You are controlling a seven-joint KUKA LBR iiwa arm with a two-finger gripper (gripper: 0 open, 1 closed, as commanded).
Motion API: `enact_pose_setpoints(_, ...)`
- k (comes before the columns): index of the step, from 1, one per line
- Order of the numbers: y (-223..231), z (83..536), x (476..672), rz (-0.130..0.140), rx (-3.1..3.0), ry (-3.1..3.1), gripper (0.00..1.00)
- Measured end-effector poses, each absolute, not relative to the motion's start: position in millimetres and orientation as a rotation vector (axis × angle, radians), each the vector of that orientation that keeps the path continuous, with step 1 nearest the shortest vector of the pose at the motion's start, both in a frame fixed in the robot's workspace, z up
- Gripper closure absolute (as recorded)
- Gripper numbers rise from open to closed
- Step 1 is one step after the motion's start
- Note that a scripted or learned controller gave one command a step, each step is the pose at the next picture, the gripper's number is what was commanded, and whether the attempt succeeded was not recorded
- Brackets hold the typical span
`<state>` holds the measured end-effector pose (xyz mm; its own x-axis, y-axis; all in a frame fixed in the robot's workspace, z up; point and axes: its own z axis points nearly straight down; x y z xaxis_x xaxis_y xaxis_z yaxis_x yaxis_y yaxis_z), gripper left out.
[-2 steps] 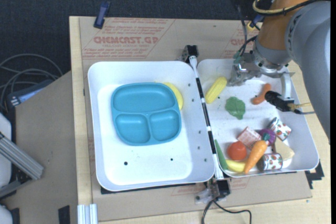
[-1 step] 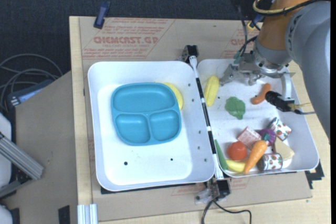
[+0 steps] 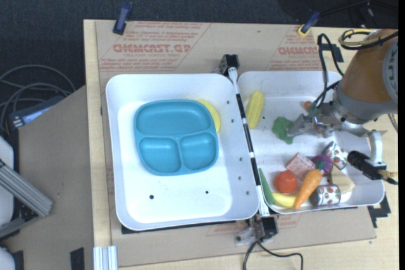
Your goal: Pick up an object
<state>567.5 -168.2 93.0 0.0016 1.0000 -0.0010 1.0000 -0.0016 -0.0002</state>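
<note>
green toy [image 3: 281, 128] at tool [image 3: 295, 128] tip; bench board [image 3: 152, 47] reads "chemcast gp".

Grey arm [image 3: 370, 82] with orange band reaching in from right, end effector [image 3: 302, 126] low, pointing left

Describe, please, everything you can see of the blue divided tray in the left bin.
The blue divided tray looks like moulded plastic, light blue, with rounded corners. It has three compartments: one long one across the far side and two smaller ones side by side nearer the camera. It lies flat and upright on the floor of the left bin, towards its far half. A yellow object peeks out from under its far right corner, touching it.
</note>
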Motion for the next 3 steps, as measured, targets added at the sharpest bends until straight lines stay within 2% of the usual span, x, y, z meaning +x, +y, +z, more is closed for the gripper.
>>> enact_pose_setpoints(1,-100,157,570.0,0.003,2.219,2.222,0.00)
enact_pose_setpoints(2,-110,84,576.5,-0.002,2.223,2.223,0.00)
enact_pose_setpoints(3,-110,95,577.5,0.001,2.221,2.221,1.00)
